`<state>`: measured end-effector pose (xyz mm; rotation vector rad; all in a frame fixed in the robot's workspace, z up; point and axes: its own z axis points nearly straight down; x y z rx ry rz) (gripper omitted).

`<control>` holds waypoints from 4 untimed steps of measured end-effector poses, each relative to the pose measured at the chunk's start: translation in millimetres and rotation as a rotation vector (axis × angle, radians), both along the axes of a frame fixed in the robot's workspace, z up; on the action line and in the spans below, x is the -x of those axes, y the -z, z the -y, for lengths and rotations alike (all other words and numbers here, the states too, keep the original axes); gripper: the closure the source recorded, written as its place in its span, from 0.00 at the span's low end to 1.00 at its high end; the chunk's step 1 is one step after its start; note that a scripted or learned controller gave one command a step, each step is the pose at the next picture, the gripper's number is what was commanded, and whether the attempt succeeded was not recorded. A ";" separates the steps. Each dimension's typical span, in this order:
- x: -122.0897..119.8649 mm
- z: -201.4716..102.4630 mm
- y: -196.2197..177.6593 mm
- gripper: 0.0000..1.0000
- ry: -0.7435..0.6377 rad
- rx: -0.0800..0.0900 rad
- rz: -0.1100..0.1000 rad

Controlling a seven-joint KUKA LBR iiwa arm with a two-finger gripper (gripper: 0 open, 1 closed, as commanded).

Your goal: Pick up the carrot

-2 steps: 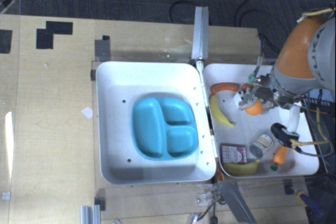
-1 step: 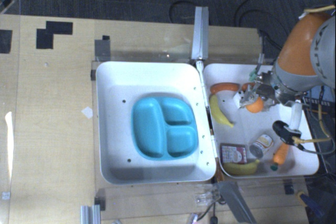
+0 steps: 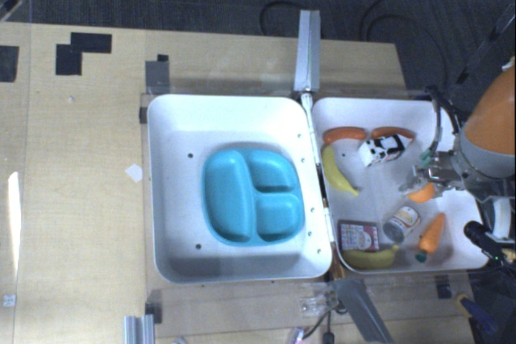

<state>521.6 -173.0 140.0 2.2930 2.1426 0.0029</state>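
The carrot [image 3: 432, 233] is orange with a green stub at its lower end. It lies tilted in the right bin [image 3: 407, 110], near that bin's front right corner. My gripper [image 3: 430, 172] hangs over the right side of the same bin, a short way behind the carrot and apart from it. Just below the gripper sits a small orange piece [image 3: 421, 193].
The right bin also holds a tin can [image 3: 401, 221] beside the carrot, two bananas [image 3: 337, 173] [image 3: 371, 258], a small box [image 3: 359, 236], a cow toy [image 3: 382, 149] and two sausages [image 3: 345, 134]. In the left bin [image 3: 173, 173] lies a blue divided plate [image 3: 251, 196].
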 end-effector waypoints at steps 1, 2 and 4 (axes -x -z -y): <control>33.6 -33.3 -60.5 1.00 0.184 -0.001 0.000; 31.8 -33.9 -70.9 1.00 0.179 -0.001 0.004; 33.7 -34.3 -39.9 1.00 0.857 -0.003 0.000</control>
